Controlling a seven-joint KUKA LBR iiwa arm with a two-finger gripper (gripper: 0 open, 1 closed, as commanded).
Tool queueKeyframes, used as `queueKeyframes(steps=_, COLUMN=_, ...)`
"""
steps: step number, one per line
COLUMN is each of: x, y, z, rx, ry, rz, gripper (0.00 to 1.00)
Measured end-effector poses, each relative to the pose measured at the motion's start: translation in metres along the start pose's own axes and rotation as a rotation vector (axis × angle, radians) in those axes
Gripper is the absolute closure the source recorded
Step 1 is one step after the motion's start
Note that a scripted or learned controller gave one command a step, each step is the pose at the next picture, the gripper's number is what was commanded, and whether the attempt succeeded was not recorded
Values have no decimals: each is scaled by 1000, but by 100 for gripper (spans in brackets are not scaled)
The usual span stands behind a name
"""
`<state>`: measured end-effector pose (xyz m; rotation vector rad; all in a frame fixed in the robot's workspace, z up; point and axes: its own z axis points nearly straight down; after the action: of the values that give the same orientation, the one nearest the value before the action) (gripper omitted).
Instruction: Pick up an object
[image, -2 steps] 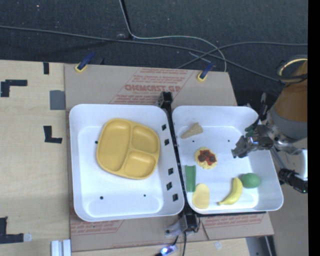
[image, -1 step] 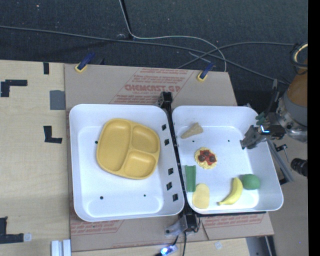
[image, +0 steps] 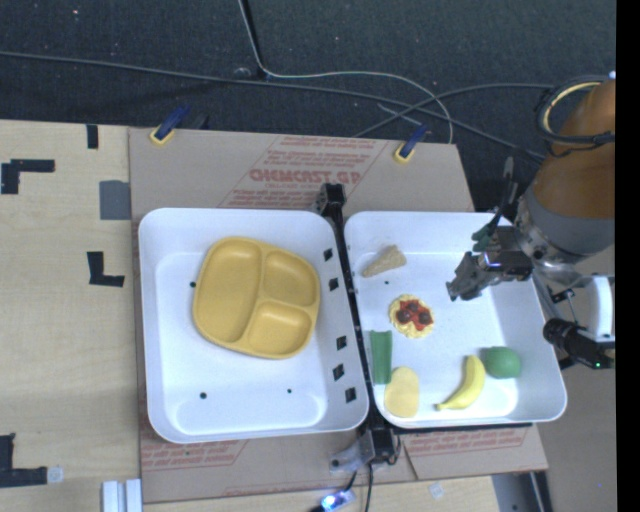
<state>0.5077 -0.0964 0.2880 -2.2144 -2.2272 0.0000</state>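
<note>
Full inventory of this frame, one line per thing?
divided plate: 1, yellow, left bin
left bin: 1, white, left on the bench
right bin: 1, white, beside left bin
beige piece: 1, tan, right bin, far left
pizza: 1, red and yellow, right bin middle
green strip: 1, green, right bin left edge
pale yellow piece: 1, right bin near edge
banana: 1, yellow, right bin near side
green round item: 1, green, beside banana
gripper: 1, dark, over right bin
</note>
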Motion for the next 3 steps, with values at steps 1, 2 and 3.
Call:
queueKeyframes(steps=1, x=43, y=2, z=8, rx=1, ry=0, rz=1, gripper=100)
queueKeyframes(steps=2, x=95, y=3, z=13, rx=1, ry=0, rz=0, gripper=100)
queueKeyframes(steps=3, x=145, y=9, z=21, rx=2, ry=0, rz=0, gripper=100)
